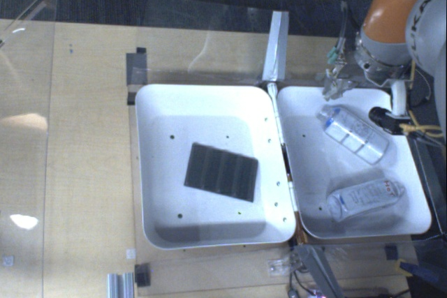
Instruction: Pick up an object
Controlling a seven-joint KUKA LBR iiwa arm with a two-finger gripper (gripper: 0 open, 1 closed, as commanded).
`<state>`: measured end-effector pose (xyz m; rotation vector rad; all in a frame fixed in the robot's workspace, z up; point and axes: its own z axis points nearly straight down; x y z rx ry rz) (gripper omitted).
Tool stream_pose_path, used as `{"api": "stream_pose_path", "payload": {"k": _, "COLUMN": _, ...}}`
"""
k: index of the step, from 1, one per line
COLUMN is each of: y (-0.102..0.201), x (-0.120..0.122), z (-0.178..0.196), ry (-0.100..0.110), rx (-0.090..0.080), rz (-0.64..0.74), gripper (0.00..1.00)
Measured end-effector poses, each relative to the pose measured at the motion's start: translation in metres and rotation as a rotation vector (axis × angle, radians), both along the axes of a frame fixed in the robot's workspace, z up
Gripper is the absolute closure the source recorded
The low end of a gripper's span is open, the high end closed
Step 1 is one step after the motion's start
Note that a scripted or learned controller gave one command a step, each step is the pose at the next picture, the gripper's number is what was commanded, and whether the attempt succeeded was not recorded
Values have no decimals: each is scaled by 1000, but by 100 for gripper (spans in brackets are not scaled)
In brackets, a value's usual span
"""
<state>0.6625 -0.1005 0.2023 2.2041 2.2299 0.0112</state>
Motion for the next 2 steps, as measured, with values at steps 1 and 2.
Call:
{"api": "stream_pose_path", "payload": {"k": 1, "y": 8, "x": 1, "z": 30, "ry": 4, "rx": 0, "rz": -215, "gripper": 100}}
{"api": "stream_pose_path", "payload": {"k": 2, "y": 8, "x": 1, "z": 30, "ry": 4, "rx": 0, "rz": -215, "gripper": 0}}
